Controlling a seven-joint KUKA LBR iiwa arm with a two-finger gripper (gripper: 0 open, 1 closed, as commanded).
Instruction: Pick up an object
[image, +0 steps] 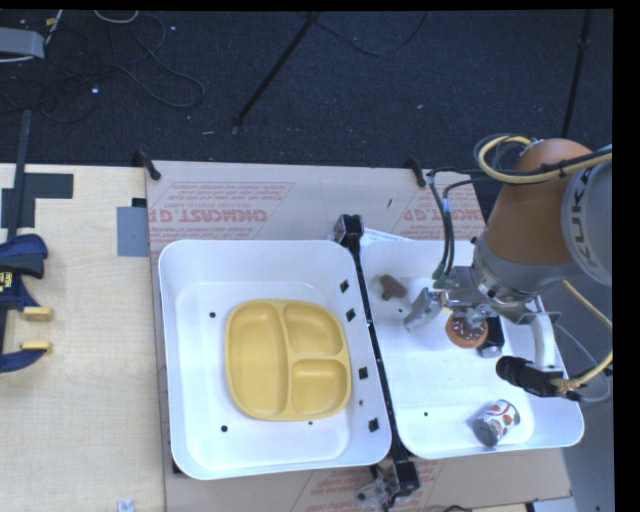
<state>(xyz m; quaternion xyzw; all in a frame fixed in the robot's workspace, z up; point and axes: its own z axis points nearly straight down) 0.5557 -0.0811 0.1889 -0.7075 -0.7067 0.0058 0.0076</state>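
My gripper (452, 312) hangs over the upper middle of the right bin (440, 400), below the orange wrist band. A small round orange-brown object (466, 331) lies right under it, partly covered by the gripper body. A small brown lump (390, 288) rests on the bin floor just to the gripper's left. A crumpled red, white and grey can-like object (495, 421) lies near the bin's front right corner, well apart from the gripper. I see nothing clearly held.
The left bin (190, 420) holds a yellow divided plate (287, 358) in its middle. A black divider with clips (365, 330) runs between the two bins. Cables loop around the arm at the right. A blue clamp (20, 300) sits at the bench's left edge.
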